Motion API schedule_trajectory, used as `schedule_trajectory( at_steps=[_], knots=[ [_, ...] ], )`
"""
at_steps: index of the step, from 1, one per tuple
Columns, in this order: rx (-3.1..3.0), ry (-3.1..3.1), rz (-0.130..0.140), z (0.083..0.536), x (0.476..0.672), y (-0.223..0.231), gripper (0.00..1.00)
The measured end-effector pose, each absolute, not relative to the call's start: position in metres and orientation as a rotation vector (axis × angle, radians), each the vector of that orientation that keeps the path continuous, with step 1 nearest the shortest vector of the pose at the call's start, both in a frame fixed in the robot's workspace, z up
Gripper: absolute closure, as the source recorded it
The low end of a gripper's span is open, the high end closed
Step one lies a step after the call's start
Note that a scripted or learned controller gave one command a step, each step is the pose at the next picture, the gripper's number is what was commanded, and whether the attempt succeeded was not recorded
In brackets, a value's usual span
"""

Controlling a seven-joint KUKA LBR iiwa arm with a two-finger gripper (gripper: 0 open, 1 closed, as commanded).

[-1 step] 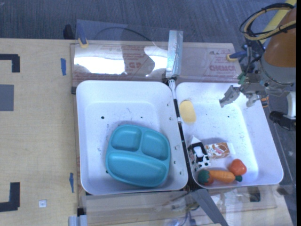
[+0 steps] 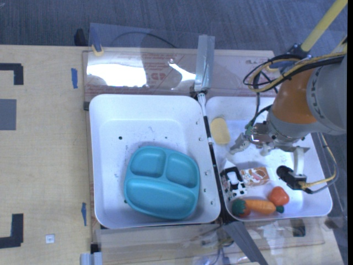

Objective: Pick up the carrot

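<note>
The carrot is orange with a green leafy end pointing left. It lies along the front wall of the right bin. My gripper hangs over the middle of that bin, farther back than the carrot and well apart from it. Its fingers are spread open, with nothing between them. The grey arm with its orange band comes in from the right.
Beside the carrot's right end sits a red tomato-like toy. A small printed carton and a black-and-white item lie just behind the carrot. A pale yellow piece rests by the divider. The left bin holds a teal compartment tray.
</note>
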State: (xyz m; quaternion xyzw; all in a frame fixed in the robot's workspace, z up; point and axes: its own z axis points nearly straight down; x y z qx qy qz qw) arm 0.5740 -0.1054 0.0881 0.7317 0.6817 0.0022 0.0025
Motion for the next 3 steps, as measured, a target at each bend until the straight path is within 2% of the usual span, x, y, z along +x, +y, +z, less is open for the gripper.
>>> schedule_trajectory(
  at_steps=[1,2,3],
  knots=[
    [2.296,2.131,0.013,0.100,0.575,-0.106,1.00],
    [2.849,1.317,0.004,0.188,0.599,-0.111,1.00],
    [2.990,0.966,0.002,0.087,0.631,-0.105,1.00]
  ],
)
